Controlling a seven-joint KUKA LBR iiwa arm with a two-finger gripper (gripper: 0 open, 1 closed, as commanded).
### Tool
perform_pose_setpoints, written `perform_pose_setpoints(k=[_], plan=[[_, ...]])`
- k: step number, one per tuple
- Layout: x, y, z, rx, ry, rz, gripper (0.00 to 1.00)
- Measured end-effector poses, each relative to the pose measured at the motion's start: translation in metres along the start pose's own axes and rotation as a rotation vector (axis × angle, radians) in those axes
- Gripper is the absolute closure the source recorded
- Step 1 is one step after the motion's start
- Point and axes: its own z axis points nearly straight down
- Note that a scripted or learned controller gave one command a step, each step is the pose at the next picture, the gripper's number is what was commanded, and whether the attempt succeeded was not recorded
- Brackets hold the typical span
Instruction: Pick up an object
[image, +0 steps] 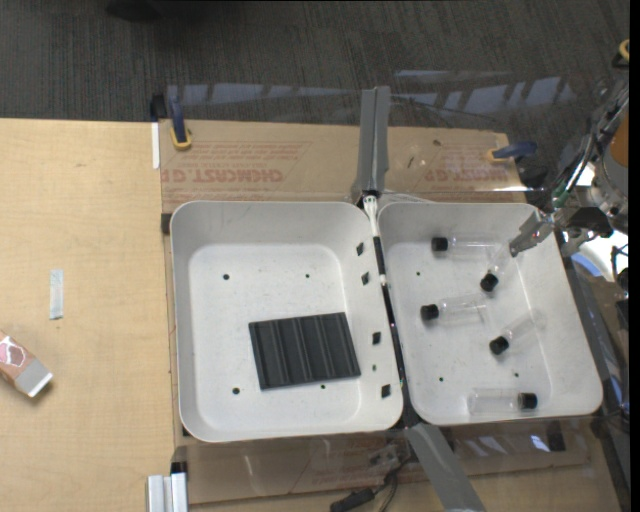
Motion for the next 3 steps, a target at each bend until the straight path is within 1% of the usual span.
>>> perform_pose_setpoints(k=[1, 2, 3], plan=[[0.019, 0.018, 0.135, -0.003, -0.001, -0.047, 0.00], [0.018, 0.018, 0.126, -0.002, -0.001, -0.045, 1.00], [0.027, -0.031, 0.065, -0.001, 0.000, -0.061, 1.00]])
